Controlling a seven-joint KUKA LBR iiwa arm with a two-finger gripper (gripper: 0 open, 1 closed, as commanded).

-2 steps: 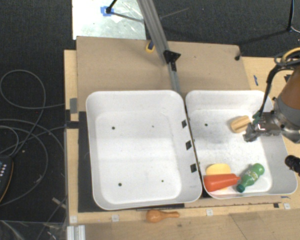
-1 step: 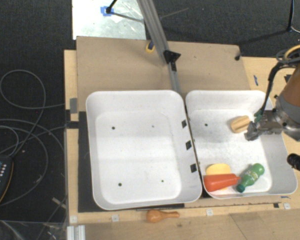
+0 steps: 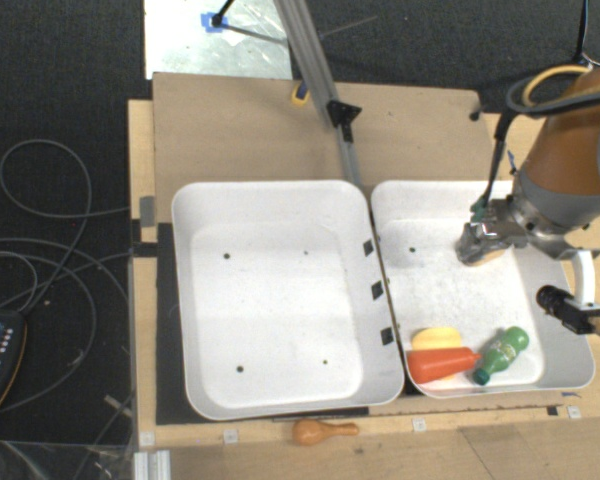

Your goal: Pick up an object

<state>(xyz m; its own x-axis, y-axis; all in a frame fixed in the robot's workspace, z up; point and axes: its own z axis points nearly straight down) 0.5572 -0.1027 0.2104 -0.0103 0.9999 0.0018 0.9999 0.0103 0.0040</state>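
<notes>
Three toys lie along the front edge of the right bin (image 3: 420,218): a yellow piece (image 3: 435,338), an orange carrot-like piece (image 3: 442,364) just in front of it, and a green bottle (image 3: 501,354) lying tilted to their right. My gripper (image 3: 473,249) hangs over the middle of that bin, behind the toys and well apart from them. Nothing shows between its tips.
The left bin (image 3: 270,298) sits beside the right one, joined by black clips (image 3: 377,290). A tan pear-shaped object (image 3: 323,430) lies on the bench in front of the bins. A metal pole (image 3: 315,58) slants in from the back. Cables lie on the floor at left.
</notes>
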